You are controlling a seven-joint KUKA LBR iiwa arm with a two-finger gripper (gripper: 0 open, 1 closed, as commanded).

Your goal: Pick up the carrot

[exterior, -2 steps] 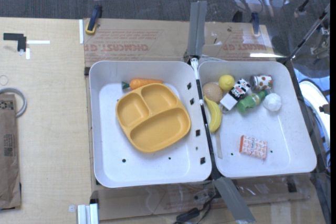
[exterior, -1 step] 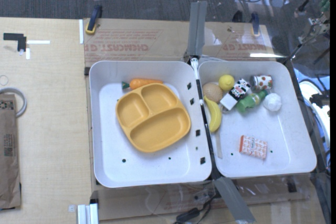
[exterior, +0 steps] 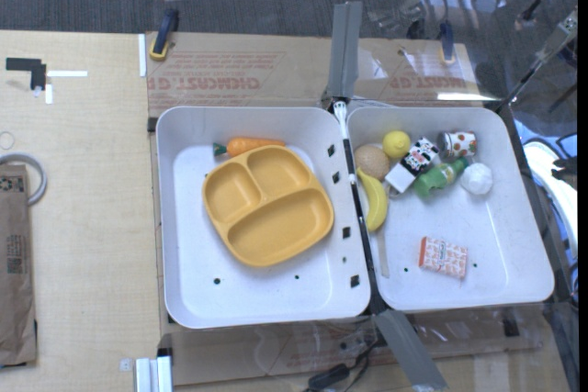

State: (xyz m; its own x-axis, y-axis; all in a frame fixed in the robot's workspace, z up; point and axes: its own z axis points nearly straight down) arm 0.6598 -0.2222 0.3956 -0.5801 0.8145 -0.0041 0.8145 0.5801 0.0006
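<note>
The carrot (exterior: 250, 144) is orange with a small green top at its left end. It lies flat in the left bin (exterior: 184, 225), near the far wall, touching the far edge of a yellow divided plate (exterior: 267, 205).
The right bin (exterior: 514, 243) holds a banana (exterior: 373, 200), a brown round item (exterior: 372, 161), a yellow ball (exterior: 396, 143), a black and white toy (exterior: 421, 156), a green bottle (exterior: 437, 178), a small can (exterior: 458, 143), a white ball (exterior: 476, 179) and an orange packet (exterior: 444, 254). A grey divider (exterior: 345, 55) rises between the bins.
</note>
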